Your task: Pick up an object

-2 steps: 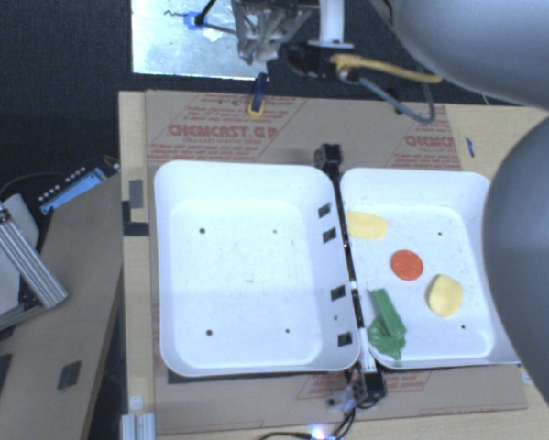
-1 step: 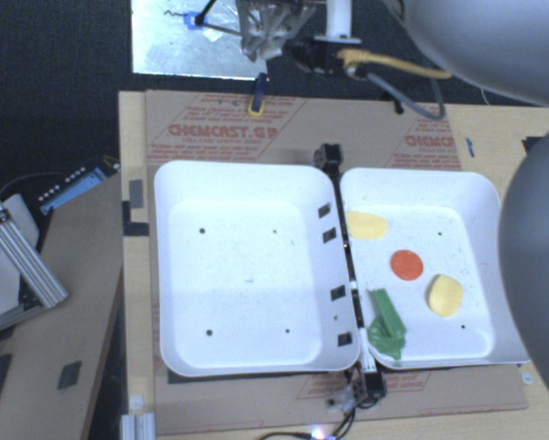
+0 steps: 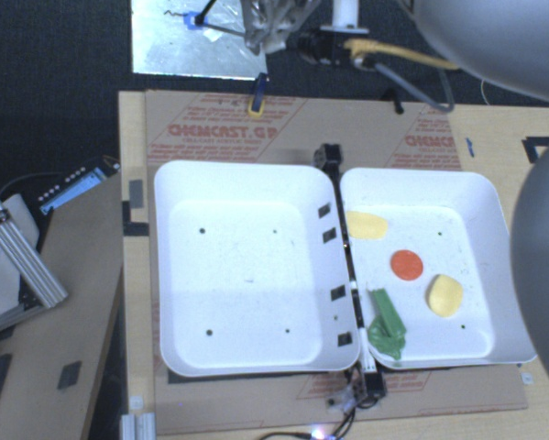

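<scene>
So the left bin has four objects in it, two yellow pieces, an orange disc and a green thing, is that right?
Not quite: the four objects lie in the right bin, not the left. The camera view shows two yellow pieces, an orange disc and a green thing there.

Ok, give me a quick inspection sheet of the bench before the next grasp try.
Surface: bench with brown board under two white bins, left bin, right bin.
Job's things: all in right bin: pale yellow piece near inner wall, red disc mid-bin, yellow lump right of it, green piece at front inner corner.
Clutter: yellow-blue clip on board's far edge.
Gripper: gripper high above the far edge, away from both bins.
Cables: yellow hose and dark cable by the wrist.
Surroundings: metal plate, aluminium frame at left.
</scene>
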